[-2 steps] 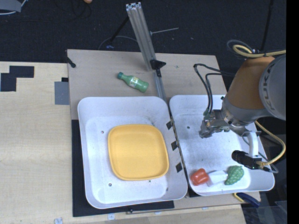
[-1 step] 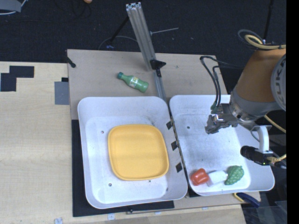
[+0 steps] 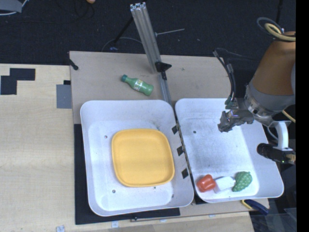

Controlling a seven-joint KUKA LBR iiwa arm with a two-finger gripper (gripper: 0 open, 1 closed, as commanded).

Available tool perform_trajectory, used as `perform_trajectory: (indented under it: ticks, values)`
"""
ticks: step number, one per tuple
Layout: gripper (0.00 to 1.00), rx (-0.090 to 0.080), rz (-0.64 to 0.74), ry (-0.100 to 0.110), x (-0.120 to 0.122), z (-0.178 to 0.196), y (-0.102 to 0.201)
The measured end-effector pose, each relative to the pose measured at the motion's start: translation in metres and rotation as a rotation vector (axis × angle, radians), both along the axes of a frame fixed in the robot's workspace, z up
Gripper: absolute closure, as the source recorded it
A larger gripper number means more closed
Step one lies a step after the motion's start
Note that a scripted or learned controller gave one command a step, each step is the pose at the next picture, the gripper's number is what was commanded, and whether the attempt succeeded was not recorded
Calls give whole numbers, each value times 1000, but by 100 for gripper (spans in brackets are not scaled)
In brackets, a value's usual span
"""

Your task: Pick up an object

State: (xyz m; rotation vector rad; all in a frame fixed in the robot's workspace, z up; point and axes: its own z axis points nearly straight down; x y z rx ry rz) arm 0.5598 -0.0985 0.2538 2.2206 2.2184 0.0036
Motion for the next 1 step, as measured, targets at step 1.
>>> perform_trajectory:
  ticks: [1]
  values:
    - [100, 1, 5, 4, 14, 4, 53]
